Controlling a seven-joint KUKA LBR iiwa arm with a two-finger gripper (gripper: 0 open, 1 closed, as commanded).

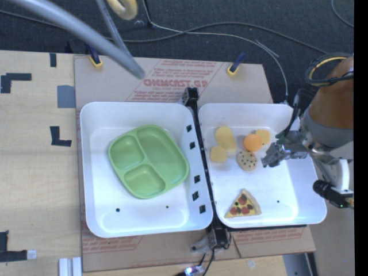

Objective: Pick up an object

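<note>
Brown cardboard sheet [172, 76] under white bins [92, 154] — dark carpet [230, 10] behind.

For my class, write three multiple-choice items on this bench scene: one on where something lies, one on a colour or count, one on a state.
1. Where does the pizza slice lie?
A. right bin, near front edge
B. left bin
C. on the cardboard

2. What colour is the divided plate?
A. red
B. green
C. blue

3. How does the cookie stand to the end effector?
A. gripped between its fingers
B. lying in the bin, beside it
C. raised above the bench

Answers: 1 A, it sits low in the right bin. 2 B, the plate is light green. 3 B, the cookie rests on the bin floor just left of the end effector.
</note>
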